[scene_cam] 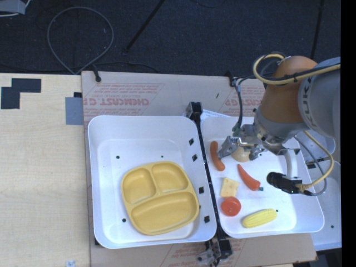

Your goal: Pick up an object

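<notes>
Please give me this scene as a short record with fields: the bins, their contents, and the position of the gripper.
left bin: yellow divided tray
right bin: red sausage, red chili pepper, cheese wedge, tomato, corn cob
gripper: over the right bin's far part, at a small beige object
grip: cannot tell

A mustard-yellow three-compartment plastic tray (160,197) lies in the shallow white left bin (105,143). In the white right bin (311,218): orange-red sausage (216,156) at 10 o'clock, red chili pepper (248,177), pale-yellow cheese wedge (228,187), red tomato (230,206), yellow corn cob (258,218) at 6.
</notes>
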Controlling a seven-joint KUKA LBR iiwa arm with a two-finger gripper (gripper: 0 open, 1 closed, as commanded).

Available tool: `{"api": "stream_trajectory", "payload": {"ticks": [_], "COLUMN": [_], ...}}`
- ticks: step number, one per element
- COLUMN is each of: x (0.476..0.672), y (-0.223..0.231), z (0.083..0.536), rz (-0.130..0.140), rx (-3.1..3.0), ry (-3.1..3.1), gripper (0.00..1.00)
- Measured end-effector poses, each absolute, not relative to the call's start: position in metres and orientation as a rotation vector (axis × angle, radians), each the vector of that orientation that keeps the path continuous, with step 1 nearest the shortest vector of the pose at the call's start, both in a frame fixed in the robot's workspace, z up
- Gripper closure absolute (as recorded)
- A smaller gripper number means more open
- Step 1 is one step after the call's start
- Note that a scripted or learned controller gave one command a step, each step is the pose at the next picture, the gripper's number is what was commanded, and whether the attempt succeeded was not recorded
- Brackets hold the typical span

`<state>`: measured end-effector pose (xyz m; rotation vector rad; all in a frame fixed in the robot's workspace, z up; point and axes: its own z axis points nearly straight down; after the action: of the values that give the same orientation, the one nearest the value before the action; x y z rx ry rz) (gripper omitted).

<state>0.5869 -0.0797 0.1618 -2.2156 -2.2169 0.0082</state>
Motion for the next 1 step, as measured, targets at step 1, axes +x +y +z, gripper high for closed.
{"api": "stream_trajectory", "payload": {"ticks": [1], "x": [0.589], "y": [-0.0827], "z": [0.1168], "rz": [0.008], "rx": [-2.217], "ry": [-2.216], "gripper": [0.0]}}
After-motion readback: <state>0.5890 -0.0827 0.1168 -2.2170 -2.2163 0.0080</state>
